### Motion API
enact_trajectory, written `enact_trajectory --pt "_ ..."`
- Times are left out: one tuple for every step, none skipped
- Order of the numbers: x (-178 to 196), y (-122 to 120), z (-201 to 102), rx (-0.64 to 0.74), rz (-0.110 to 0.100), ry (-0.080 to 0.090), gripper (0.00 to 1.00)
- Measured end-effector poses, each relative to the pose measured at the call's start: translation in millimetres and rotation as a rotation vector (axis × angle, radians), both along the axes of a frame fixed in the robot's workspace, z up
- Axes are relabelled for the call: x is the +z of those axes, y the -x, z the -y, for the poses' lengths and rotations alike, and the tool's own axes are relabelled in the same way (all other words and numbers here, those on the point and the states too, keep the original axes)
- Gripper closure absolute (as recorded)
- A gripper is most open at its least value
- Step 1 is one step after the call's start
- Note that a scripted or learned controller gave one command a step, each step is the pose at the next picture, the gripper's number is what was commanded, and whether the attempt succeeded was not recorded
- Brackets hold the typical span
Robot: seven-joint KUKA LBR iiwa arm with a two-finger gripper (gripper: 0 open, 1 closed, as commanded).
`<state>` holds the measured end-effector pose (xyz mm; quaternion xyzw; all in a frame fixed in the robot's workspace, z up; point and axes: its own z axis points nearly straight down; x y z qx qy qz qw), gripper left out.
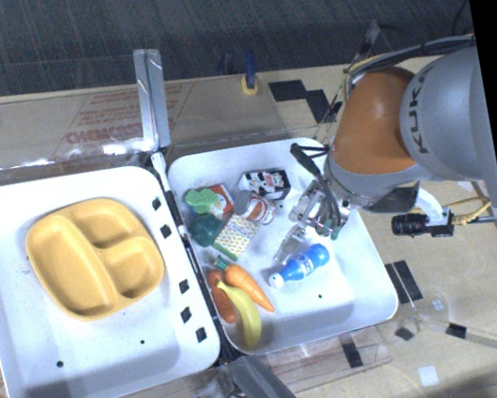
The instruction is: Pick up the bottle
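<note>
A: Where is the bottle [300, 265] lying?
B: In the right bin [367, 301], on its side, near the carrot [248, 288].
A: And the claw [314, 220]?
B: Hanging just above the bottle; I cannot tell its state.

Grey arm [447, 110] entering from the right, orange band [374, 128] above the wrist, wrist angled down and leftward, claw [314, 220] low, metal fingers pointing lower left, finger spacing unclear
</note>
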<state>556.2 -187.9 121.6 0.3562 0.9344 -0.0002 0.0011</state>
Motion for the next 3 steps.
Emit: enact_trajectory --pt "-30 31 -25 -0.076 -0.003 -0.002 0.0" --pt "-20 30 -26 -0.072 -0.003 -0.002 1.0" --pt "128 6 -71 -0.081 -0.001 -0.001 1.0"
